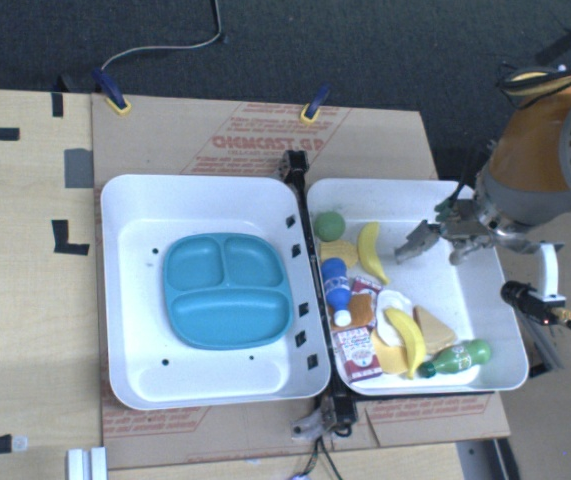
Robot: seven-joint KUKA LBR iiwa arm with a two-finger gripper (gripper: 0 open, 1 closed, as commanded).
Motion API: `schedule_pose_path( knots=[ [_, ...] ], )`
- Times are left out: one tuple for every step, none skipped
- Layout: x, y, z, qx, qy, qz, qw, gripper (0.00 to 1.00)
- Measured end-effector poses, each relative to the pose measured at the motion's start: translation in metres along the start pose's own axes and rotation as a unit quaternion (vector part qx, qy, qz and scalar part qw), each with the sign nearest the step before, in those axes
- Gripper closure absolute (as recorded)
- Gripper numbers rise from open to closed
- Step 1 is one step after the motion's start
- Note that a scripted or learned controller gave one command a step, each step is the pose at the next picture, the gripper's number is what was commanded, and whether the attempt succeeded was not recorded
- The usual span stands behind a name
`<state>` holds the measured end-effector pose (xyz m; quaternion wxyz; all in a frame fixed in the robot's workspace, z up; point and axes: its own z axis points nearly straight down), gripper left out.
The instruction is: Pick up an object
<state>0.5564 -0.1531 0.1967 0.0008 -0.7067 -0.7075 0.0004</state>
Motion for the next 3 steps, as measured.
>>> schedule_pose_path(
  knots=[
    [0.035,0.042,0.062,0.001,0.0,0.0,1.0,0.0],
    [0.039,0.051,0.106,-0.008,-0.002,0.001,1.0,0.0],
    [0.041,0.05,0.097,-0.006,-0.001,0.0,1.0,1.0]
  ],
)
